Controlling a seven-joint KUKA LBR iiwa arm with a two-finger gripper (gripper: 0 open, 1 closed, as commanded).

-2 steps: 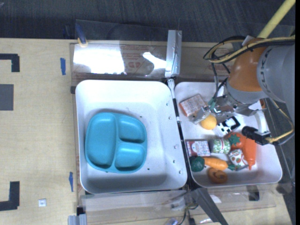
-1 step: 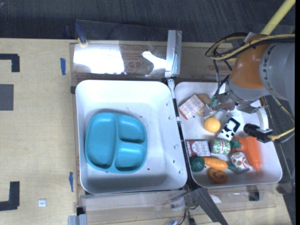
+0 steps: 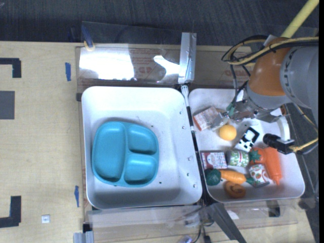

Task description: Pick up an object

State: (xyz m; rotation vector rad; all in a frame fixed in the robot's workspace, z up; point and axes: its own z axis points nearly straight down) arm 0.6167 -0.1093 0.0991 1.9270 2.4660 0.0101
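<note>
Hovering over the right bin (image 3: pixel 298 189), my fingers (image 3: pixel 238 110) hide their spread; I cannot tell. The yellow ball (image 3: pixel 228 132) lies just below-left of them, nearest, round, no long axis.

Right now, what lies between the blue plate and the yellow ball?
In the camera view, bare white floor of the left bin, then the two bins' adjoining walls, separate the blue plate from the yellow ball.

Small toy foods (image 3: pixel 238 161) lie jumbled in the right white bin (image 3: pixel 296 189)
</note>
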